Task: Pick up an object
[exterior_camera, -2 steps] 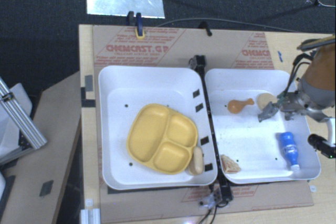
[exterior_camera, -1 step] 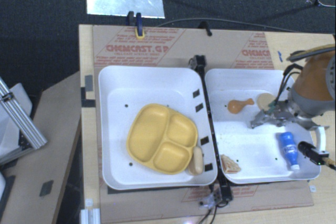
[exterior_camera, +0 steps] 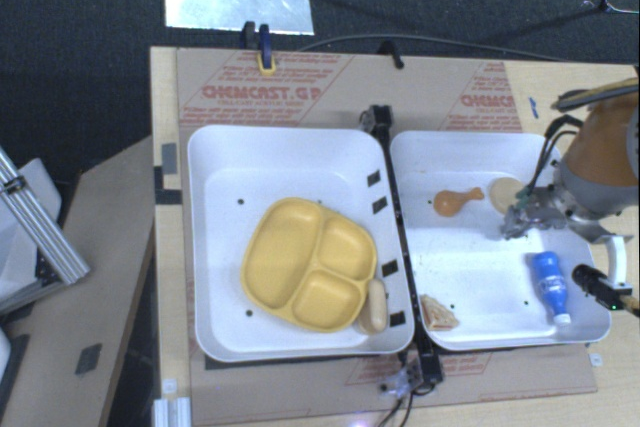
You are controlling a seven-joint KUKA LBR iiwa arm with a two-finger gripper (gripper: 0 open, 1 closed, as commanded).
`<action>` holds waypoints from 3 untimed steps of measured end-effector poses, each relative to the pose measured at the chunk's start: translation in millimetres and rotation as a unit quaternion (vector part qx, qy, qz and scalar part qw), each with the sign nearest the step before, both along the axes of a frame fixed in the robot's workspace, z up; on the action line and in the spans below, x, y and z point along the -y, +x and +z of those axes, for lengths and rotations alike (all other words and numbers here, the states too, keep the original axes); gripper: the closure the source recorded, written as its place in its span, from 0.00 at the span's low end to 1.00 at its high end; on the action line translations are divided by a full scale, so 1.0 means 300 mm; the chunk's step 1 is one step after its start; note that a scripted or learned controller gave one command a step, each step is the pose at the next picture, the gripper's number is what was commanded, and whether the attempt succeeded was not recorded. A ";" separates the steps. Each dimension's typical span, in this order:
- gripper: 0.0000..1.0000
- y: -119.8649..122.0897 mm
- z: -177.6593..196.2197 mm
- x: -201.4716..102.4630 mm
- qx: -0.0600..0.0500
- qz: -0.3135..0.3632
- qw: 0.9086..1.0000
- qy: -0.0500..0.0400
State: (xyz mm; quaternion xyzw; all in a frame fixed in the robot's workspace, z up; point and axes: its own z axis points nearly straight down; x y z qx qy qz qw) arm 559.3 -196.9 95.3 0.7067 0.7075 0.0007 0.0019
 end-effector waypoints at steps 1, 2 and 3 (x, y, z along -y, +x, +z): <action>1.00 0.022 0.211 -0.006 0.002 0.002 1.000 0.000; 1.00 0.029 0.393 -0.004 0.002 0.002 1.000 -0.001; 1.00 0.014 0.428 -0.189 0.000 0.004 1.000 0.001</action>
